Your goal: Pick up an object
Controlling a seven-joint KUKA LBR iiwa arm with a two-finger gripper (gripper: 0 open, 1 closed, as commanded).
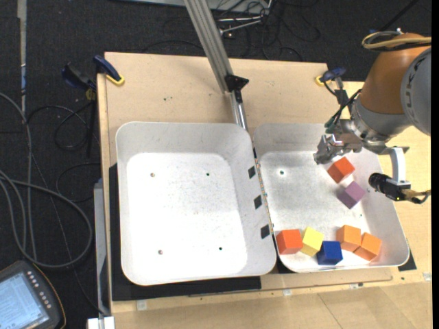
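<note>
No text, label, brand, number or sign can be read anywhere. The small screen of the grey handheld pendant (20, 299) at the lower left corner glows pale blue with faint lines, but these are too blurred to make out. The black rectangular marks (258, 201) along the seam between the 2 shallow white plastic bins carry no legible characters.

The robot arm (394, 91) is fat and round, orange on top and grey below, with thin cables looped around it and a small grey metal gripper (330, 149).
</note>
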